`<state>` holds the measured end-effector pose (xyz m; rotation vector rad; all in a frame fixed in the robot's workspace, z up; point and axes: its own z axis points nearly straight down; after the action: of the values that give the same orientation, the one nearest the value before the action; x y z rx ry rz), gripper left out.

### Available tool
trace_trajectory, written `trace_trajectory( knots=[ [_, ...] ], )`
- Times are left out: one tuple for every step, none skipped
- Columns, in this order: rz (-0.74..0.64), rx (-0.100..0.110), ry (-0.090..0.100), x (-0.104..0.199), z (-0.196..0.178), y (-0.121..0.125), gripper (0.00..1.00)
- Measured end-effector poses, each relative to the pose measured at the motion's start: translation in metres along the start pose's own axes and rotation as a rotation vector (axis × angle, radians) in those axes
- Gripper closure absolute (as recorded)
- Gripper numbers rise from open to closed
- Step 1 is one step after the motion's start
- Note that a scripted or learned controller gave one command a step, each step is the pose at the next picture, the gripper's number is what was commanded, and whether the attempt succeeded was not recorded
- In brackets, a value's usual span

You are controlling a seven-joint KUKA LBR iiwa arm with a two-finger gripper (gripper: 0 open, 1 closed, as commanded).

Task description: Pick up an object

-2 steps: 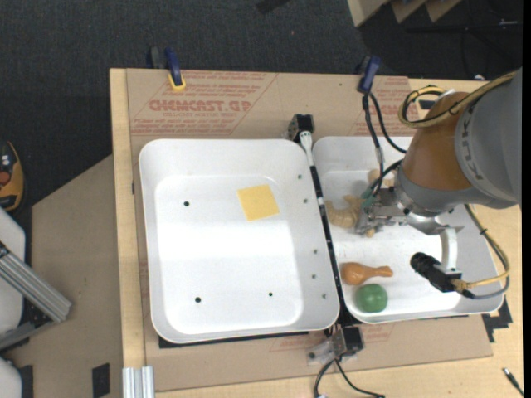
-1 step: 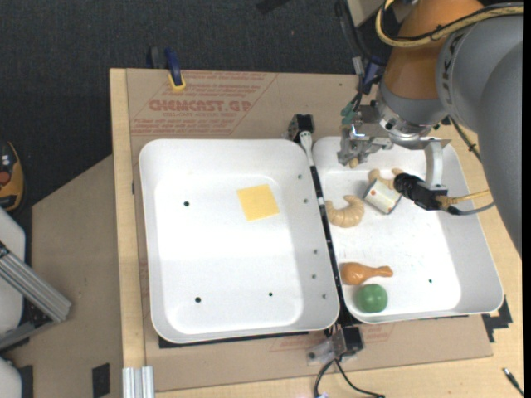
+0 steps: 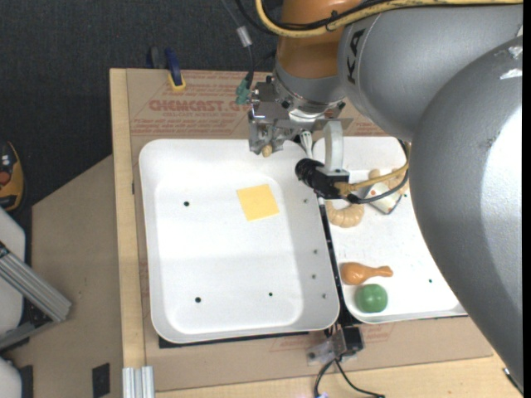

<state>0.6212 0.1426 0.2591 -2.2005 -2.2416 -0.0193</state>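
Hovering over the left bin (image 3: 158,222), the hand (image 3: 267,143) overlooks a yellow square (image 3: 258,201).

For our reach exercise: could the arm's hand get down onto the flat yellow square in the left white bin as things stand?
Probably yes. The flat yellow square lies alone on the left white bin's floor, nothing on it, and the hand hangs over that bin's far edge.

Legible markings: two noted.
Red print reading "CHEMCAST" ran along the brown board (image 3: 199,104) behind the bins; part-letters "KA" showed on the arm (image 3: 431,65).
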Motion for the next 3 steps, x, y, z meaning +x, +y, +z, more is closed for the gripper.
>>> trace_trajectory(
  knots=[
    [0.013,0.008,-0.008,0.05,0.043,0.014,1.0],
    [0.015,-0.002,-0.006,0.075,-0.026,0.049,1.0],
    [0.015,-0.013,-0.003,0.081,-0.203,0.049,1.0]
  ],
)
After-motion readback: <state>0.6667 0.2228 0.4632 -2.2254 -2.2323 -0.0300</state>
